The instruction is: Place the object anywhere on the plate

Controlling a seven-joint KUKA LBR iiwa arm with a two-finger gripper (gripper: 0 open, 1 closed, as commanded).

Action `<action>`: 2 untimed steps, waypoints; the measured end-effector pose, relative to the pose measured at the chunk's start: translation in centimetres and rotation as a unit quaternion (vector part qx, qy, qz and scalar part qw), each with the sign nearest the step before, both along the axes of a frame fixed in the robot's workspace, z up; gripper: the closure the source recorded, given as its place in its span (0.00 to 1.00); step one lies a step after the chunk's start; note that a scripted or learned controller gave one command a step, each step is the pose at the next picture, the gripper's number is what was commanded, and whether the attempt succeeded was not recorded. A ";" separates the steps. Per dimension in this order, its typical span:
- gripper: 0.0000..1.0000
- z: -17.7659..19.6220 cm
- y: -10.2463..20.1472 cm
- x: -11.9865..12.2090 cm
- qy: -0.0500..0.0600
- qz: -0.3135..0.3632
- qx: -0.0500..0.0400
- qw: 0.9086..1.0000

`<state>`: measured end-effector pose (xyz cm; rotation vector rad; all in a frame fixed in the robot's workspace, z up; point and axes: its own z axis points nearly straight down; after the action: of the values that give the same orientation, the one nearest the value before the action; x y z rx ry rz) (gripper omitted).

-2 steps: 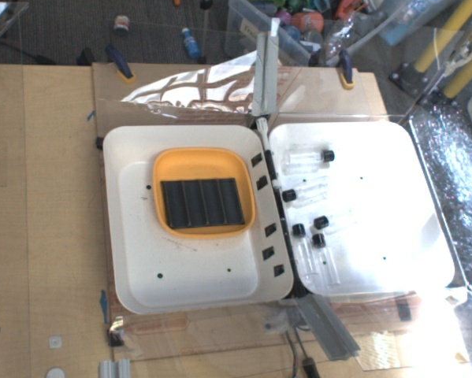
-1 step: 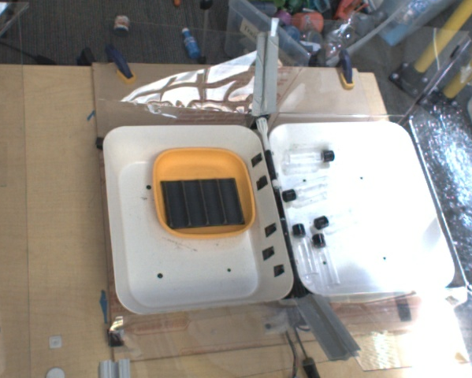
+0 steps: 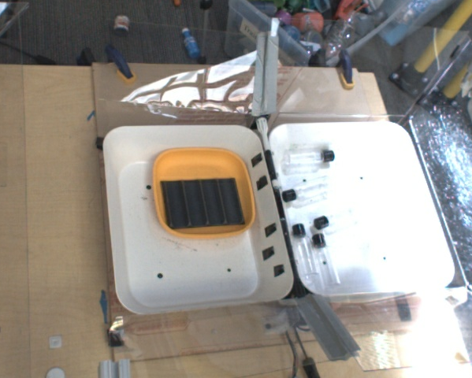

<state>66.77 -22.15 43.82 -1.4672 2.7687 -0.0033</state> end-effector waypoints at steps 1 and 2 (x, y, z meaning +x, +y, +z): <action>1.00 0.0 0.0 0.0 -0.001 0.132 -0.001 0.991; 1.00 -0.1 0.0 0.0 -0.002 0.315 -0.002 0.949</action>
<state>66.80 -22.12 43.76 -2.2645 2.1649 -0.0081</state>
